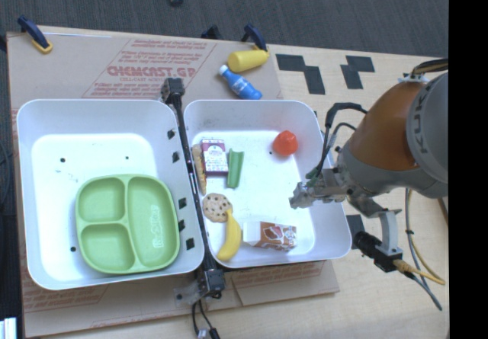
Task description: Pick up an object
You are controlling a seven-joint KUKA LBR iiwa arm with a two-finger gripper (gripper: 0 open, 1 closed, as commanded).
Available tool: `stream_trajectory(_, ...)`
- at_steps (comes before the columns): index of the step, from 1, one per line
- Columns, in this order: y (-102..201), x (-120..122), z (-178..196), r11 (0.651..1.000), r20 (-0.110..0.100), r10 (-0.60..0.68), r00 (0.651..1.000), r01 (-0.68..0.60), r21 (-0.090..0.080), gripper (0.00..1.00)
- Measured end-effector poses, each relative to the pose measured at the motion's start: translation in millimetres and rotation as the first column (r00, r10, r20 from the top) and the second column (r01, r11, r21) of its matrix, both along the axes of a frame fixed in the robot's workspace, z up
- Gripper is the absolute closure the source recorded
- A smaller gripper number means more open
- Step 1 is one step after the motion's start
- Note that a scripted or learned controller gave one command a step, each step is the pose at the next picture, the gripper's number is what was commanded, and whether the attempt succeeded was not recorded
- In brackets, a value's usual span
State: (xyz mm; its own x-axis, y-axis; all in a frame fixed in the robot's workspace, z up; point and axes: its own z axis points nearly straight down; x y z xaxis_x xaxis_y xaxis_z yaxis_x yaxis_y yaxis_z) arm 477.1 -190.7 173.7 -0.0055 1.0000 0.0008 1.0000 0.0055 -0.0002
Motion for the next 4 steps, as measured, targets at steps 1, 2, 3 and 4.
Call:
stream_trajectory(1, 22.2, 0.2, 37.2, 1.000, 0.001, 0.000, 1.000, 0.000, 0.000, 1.00)
stream_trajectory(2, 37.2, 60.5, 25.5, 1.000, -0.001, -0.001, 1.000, 0.001, 0.001, 1.00)
stream_trajectory(3, 25.3, 7.6, 51.0, 1.000, -0.001, -0.002, 1.000, 0.002, 0.000, 1.00)
stream_trajectory(4, 20.9, 81.9, 18.6, 1.000, -0.001, 0.000, 1.000, 0.000, 0.000, 1.00)
